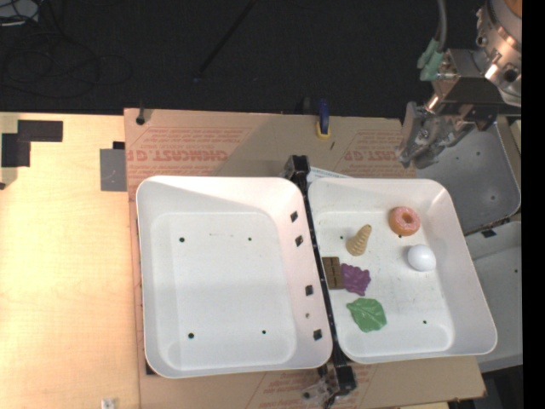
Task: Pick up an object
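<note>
The right bin holds several small objects: a pink donut, a white ball, a tan cone, a purple grape bunch, a green leaf and a brown piece by the divider. My gripper hangs above the bench just beyond the right bin's far rim, apart from every object, with nothing seen between its fingers.
The left bin sits next to the right one, joined by black clips along the middle. Both rest on a cardboard sheet. A blue and yellow clamp stands at the cardboard's far edge. A wooden tabletop lies left.
</note>
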